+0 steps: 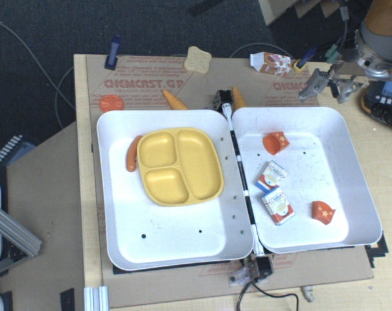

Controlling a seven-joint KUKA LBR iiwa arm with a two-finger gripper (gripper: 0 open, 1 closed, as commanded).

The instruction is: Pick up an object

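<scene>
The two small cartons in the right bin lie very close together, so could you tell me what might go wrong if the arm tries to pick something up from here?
1. The two cartons lie touching, so a grasp may catch both or push one aside.
2. The red piece sits near the right bin's rim, where a finger could strike the wall.
3. The gripper hovers beyond the bin's far edge, so its descent must cross the rim.

A: Which items are only partly visible?
B: The arm (pixel 379 28) — cut off by the top and right edges. The sausage (pixel 131 154) is partly hidden under the yellow tray (pixel 180 166).
A: Legibility?
B: Print on the two cartons (pixel 274 192) is too small to read — the bench (pixel 144 83) lettering is faint.
</scene>
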